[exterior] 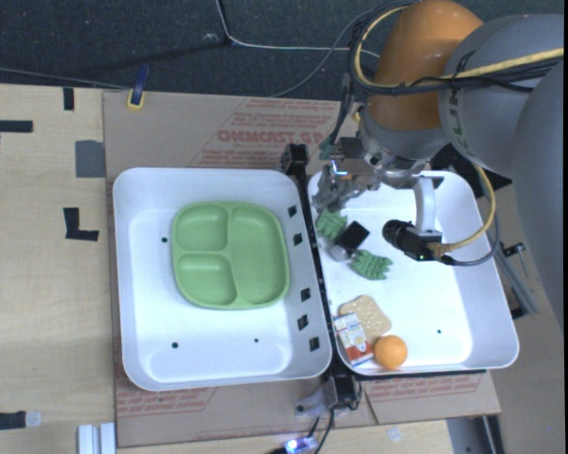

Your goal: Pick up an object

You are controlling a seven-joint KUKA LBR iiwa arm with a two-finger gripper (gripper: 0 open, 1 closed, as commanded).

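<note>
Two shallow white bins sit side by side on a cardboard-covered worktop [170,130]. The left bin [137,348] holds a green divided plate [231,255] near its middle, with bare floor all around it. In the right bin [473,334], the grey arm's jaws [336,189] hang at the back left corner, close to the dividing wall; whether they are spread or closed cannot be told. Just below lie green toy pieces [369,265] and a small black block [353,235]. Near the front edge are a cracker [367,314], a red packet [352,340] and an orange [390,352], touching.
</note>
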